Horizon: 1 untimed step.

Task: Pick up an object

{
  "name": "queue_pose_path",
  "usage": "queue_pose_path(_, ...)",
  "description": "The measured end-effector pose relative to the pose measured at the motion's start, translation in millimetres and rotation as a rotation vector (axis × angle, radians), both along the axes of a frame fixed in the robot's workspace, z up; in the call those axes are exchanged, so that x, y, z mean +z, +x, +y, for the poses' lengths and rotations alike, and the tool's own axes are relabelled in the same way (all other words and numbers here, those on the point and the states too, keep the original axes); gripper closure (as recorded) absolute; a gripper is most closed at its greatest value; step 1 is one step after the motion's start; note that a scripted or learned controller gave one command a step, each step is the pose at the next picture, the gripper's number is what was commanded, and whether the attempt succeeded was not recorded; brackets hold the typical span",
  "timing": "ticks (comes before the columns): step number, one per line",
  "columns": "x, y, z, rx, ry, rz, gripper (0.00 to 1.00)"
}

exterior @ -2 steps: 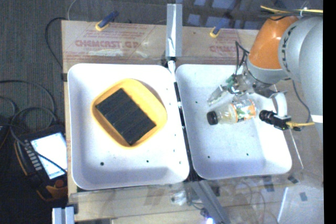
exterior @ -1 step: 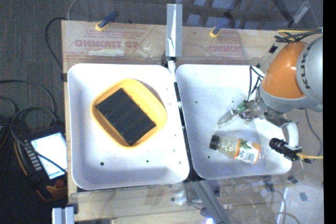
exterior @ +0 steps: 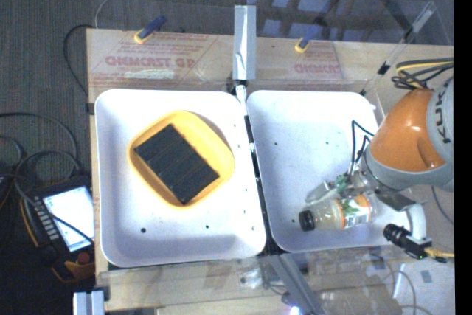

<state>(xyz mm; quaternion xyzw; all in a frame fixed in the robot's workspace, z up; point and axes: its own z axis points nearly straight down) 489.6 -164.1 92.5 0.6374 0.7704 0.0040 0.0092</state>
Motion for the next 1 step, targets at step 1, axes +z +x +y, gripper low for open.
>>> queue_pose_path(1,1.1,3.7,-29.7,-0.176,0.007,0.011,0.0)
